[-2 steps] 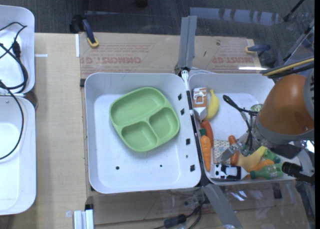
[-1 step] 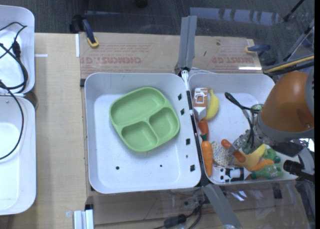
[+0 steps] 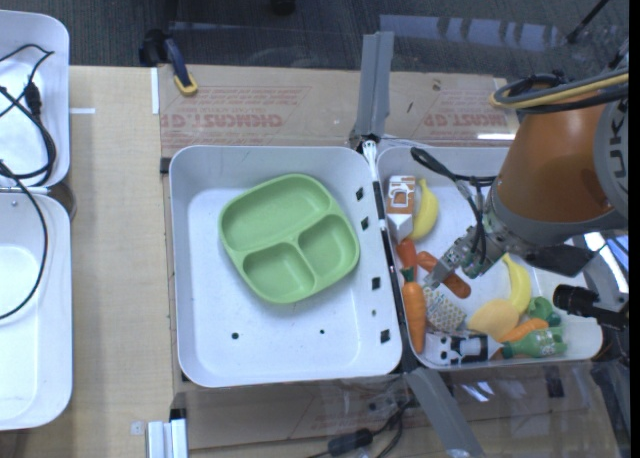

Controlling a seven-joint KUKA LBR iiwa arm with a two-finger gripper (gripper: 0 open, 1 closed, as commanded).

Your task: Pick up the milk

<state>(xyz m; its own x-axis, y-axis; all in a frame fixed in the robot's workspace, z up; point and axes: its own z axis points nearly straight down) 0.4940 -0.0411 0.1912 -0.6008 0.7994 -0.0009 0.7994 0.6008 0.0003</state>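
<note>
A small white carton with an orange label (image 3: 401,195) lies at the upper left of the right bin (image 3: 590,346), next to a banana (image 3: 427,209); it looks like the milk. A black-and-white patterned pack (image 3: 465,348) lies at that bin's front edge. My gripper (image 3: 452,268) hangs over the middle of the right bin, above a red sausage-like toy (image 3: 447,282). It is to the right of and below the white carton, and apart from it. Nothing shows as held.
The right bin also holds carrots (image 3: 414,311), a second banana (image 3: 517,284), a yellow fruit (image 3: 492,318), green toys (image 3: 540,341) and a mesh-patterned piece (image 3: 446,314). The left bin (image 3: 200,346) bears a green divided plate (image 3: 289,237). A grey divider post (image 3: 375,86) stands between the bins.
</note>
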